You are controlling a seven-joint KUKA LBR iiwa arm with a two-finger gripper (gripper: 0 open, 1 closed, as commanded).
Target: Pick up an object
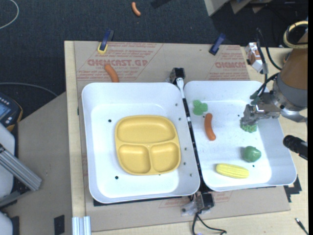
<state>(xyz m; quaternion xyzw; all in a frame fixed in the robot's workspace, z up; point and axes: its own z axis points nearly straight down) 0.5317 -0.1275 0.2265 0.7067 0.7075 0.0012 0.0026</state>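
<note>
My gripper [252,117] hangs low over the right bin [274,177], near its right wall, directly above a small green leafy piece [249,128] that shows just under it. Whether it touches that piece I cannot tell. Elsewhere in the same bin lie a green broccoli-like piece [199,107] at the upper left, an orange-red sausage [210,126] just below that, a round green pepper [251,153] below the gripper, and a yellow corn cob [232,170] near the front edge.
A yellow three-compartment plate [146,143] sits in the left bin [98,106]. An orange sausage [111,73] lies on the cardboard behind that bin, and another [136,9] is on the dark floor. Clamps [178,76] sit between the bins.
</note>
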